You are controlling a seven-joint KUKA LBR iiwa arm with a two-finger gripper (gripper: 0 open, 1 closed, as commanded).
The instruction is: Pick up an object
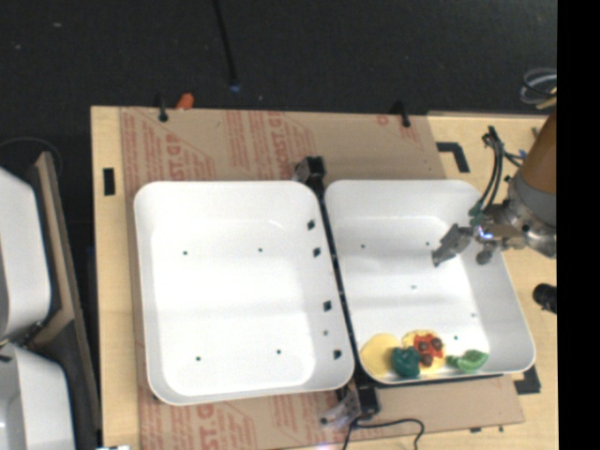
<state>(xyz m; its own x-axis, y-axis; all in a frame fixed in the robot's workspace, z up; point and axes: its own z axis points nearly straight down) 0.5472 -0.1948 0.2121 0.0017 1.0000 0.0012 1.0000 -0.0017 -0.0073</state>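
Gripper spread open, holding nothing, over right bin far-right side; small toys at near edge look light, rigid — pinch teal one across its sides.

One fixed overhead camera is looking down at a slant on the tabletop, framing both bins; the arm is entering at 3 o'clock.

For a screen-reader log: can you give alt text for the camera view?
A grey robot arm's gripper hovers open over the right white bin, away from a small cluster of colourful objects in that bin's near corner. The left white bin sits alongside.
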